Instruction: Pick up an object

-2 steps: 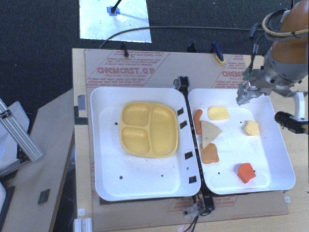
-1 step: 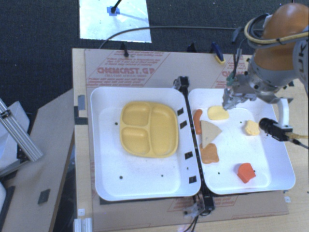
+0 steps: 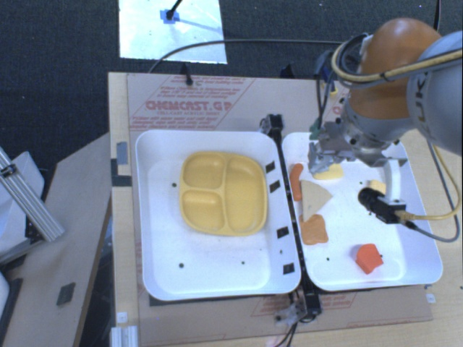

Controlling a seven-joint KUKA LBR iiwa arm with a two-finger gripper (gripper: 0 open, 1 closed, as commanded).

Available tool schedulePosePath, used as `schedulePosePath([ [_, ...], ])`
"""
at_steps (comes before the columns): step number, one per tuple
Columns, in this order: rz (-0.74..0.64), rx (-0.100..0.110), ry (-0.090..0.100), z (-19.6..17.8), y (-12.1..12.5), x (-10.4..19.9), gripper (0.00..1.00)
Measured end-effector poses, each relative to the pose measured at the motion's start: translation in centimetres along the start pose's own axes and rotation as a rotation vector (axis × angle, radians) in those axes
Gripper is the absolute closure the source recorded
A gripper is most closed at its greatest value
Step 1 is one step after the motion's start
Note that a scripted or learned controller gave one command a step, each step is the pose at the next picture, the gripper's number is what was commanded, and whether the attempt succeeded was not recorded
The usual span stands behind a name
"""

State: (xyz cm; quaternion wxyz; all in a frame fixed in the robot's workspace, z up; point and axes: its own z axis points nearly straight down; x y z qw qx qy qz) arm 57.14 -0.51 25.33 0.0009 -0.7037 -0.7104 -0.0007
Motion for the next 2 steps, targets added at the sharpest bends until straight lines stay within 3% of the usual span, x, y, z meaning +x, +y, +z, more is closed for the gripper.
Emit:
schedulePosePath([
  [2, 0.0, 0.0, -0.001, 2.6, -3.0, 9.1, 1.0],
])
